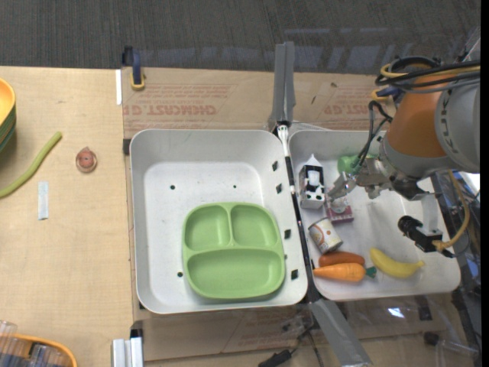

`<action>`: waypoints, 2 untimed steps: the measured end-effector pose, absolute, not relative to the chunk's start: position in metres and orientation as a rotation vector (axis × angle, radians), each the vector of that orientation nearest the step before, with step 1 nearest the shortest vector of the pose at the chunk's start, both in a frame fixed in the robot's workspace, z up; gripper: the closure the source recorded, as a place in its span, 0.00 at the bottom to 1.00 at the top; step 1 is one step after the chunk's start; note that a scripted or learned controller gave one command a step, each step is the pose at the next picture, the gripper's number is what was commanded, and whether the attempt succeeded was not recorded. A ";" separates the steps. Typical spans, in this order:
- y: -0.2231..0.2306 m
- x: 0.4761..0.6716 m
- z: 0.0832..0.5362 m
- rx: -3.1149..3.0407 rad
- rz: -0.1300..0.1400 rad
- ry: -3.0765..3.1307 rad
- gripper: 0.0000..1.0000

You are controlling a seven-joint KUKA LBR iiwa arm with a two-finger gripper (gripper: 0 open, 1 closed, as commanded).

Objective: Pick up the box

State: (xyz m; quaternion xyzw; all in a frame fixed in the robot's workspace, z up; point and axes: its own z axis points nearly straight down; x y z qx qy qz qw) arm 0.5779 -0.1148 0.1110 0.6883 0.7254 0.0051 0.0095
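Approach step: end effector (pixel 341 192) low in right bin (pixel 435 277), just beside box (pixel 341 212). Finger state: cannot tell. Box not held. Next: centre over box, close, lift.

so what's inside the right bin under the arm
The right bin holds a black-and-white carton, a small purple box below the gripper, a can, a carrot and a banana. Something green is partly covered by the arm.
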 end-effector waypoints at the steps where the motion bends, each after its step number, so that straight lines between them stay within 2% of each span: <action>1: -0.108 0.575 0.102 2.107 0.008 2.302 0.00; 2: -0.107 0.574 0.110 2.109 0.010 2.304 1.00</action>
